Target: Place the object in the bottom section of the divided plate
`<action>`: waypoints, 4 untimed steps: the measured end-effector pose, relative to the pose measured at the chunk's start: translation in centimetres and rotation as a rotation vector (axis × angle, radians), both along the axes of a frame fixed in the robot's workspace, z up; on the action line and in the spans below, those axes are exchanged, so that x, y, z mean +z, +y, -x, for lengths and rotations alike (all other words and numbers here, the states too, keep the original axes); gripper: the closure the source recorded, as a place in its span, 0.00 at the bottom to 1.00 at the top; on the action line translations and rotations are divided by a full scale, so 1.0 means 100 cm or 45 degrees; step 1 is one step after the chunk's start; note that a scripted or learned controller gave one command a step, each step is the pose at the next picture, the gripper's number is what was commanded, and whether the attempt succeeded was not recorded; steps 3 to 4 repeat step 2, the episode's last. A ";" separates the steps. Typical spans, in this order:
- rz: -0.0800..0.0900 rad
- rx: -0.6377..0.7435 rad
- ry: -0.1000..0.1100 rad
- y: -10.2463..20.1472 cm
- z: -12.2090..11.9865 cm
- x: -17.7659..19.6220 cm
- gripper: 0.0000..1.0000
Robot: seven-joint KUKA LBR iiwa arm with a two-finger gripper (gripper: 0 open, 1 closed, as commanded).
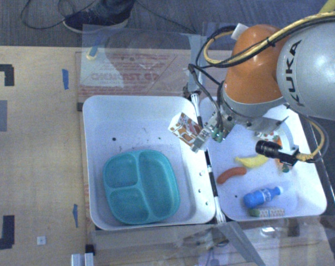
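Packet point(183, 128) with an orange-and-white print hangs tilted at the tip of the gripper point(203, 140), its right end pinched between the fingers, which are closed on it. It is up over the right-hand rim of the left bin point(95, 121), above the bin's upper right corner, well apart from the divided plate point(141, 187). That plate is teal with rounded corners and three compartments, and it lies flat on the floor of the left bin, toward the near edge, turned a little askew. The grey arm with its orange band reaches in from the right, crossing over the far half of the right bin point(311, 201). In the right bin, a yellow banana point(250, 160) lies near the middle, with a red-orange sausage-shaped piece point(232, 174) just beside it, toward the dividing rim. Nearer the front edge lies a blue bottle point(262, 196) on its side, and just below it a small pale speckled strip point(270, 211). Both bins rest side by side, rims touching, on a light wooden surface point(34, 148) marked with bits of blue tape.
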State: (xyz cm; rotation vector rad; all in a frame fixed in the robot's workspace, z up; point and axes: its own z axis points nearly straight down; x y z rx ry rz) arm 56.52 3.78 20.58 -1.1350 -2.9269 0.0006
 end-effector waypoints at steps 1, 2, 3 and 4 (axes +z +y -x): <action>0.001 -0.096 0.001 0.064 0.060 -0.037 1.00; 0.001 -0.098 -0.001 0.063 0.060 -0.037 0.00; 0.001 -0.098 -0.001 0.063 0.060 -0.037 0.00; 0.001 -0.098 -0.001 0.063 0.060 -0.037 0.00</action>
